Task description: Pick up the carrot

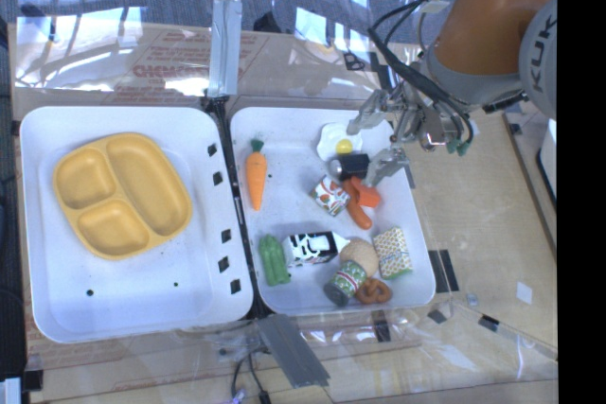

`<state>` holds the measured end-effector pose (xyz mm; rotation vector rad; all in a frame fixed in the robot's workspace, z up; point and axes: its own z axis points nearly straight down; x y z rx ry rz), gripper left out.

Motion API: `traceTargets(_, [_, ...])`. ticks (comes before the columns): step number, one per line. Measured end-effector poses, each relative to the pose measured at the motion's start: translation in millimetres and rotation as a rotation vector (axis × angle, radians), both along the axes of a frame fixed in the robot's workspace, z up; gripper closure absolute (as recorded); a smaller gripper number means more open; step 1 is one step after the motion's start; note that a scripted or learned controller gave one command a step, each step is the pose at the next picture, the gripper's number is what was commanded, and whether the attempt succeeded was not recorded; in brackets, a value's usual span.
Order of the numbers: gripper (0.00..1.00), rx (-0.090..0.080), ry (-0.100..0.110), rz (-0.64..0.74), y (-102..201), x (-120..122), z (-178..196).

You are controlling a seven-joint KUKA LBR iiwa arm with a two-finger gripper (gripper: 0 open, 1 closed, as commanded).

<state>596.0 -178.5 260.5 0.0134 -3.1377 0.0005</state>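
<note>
The carrot (256, 176) lies untouched at the right bin's (284, 303) nine o'clock side, near the divider. The gripper (381, 139) hovers at two o'clock over the fried egg toy (337, 143), fingers apart and empty. Approach, grasp and lift all remain.

The arm (502, 14) is cut off by the right edge, so only its orange band and wrist are visible. Under the gripper (383, 147), a small black object (353, 164) is partly covered, and its kind is unclear. The can (347, 281) perhaps hides part of the pretzel (373, 291).
</note>
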Motion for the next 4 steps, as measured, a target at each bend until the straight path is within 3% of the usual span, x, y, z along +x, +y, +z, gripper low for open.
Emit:
traceTargets(1, [0.0,0.004,0.012,-0.097,47,58,-147])
traceTargets(2, [0.0,0.001,0.002,-0.187,87,40,-173])
traceTargets(3, [0.0,-0.001,0.004,-0.396,84,20,-173])
traceTargets(4, [0.0,-0.001,-0.003,-0.475,84,38,-171])
